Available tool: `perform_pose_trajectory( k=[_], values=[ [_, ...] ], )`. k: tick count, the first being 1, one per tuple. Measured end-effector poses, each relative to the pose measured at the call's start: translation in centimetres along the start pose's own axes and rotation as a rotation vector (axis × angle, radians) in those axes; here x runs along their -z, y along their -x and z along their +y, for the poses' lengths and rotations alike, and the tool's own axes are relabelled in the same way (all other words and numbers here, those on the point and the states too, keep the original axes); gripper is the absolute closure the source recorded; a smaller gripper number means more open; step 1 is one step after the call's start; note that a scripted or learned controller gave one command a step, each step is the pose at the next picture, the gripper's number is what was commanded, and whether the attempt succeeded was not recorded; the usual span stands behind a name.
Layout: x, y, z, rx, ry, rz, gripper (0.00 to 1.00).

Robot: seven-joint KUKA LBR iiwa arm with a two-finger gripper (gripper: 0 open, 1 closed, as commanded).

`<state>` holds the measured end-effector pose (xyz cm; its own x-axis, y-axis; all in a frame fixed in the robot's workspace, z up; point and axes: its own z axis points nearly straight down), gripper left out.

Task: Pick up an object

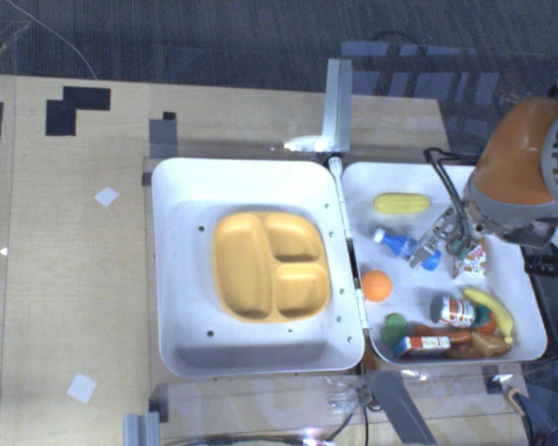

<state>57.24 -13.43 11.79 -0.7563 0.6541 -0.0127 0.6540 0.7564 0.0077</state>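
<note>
My gripper (441, 243) hangs low over the middle of the right bin (536, 295), under the grey and orange arm (525, 161). Its fingers stand open, with one metal finger (429, 242) touching or just over the right end of a blue bottle (402, 244) with a white cap. Nothing is lifted. Around it lie a yellow corn cob (401, 203), an orange ball (378, 286), a small printed packet (471, 262), a can (453, 309), a banana (495, 311), a red bottle (430, 343) and a green item (393, 323).
The left bin (181, 249) holds a yellow divided tray (270, 265). A metal post (338, 105) stands behind the wall that separates the two bins. The wooden bench (65, 268) stretches out to the left.
</note>
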Motion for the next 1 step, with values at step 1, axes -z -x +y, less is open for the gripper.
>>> perform_pose_trajectory(
  k=[1],
  values=[
    [13.04,0.75,7.08,-0.082,0.005,-0.002,1.0]
  ],
)
